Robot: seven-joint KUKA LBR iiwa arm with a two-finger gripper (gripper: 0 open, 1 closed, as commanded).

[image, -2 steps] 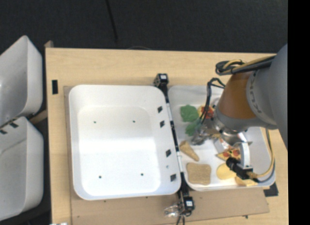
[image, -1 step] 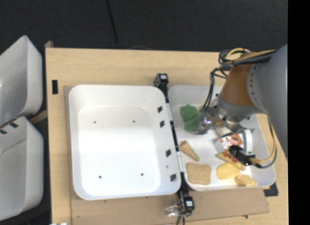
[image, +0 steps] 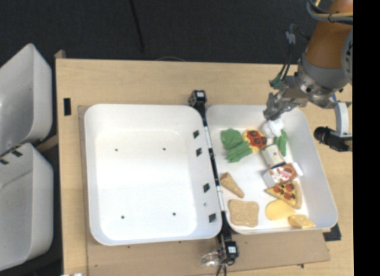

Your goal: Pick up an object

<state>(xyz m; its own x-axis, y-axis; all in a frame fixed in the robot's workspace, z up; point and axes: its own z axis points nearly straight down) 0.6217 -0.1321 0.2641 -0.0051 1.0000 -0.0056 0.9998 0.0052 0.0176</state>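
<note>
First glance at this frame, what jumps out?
The grey arm with the orange band reaching in from the right, its gripper low over the right white bin's far end. That bin is crowded with toy food: green leafy piece, pizza slice, slice of brown bread.

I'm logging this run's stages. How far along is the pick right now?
Done: the arm has reached over the right bin, its gripper low at the far end, above a white item beside the green strip. In hand: nothing visibly lifted; the lettuce, pizza slice and toast lie in the bin. Left: grasp and lift.
</note>
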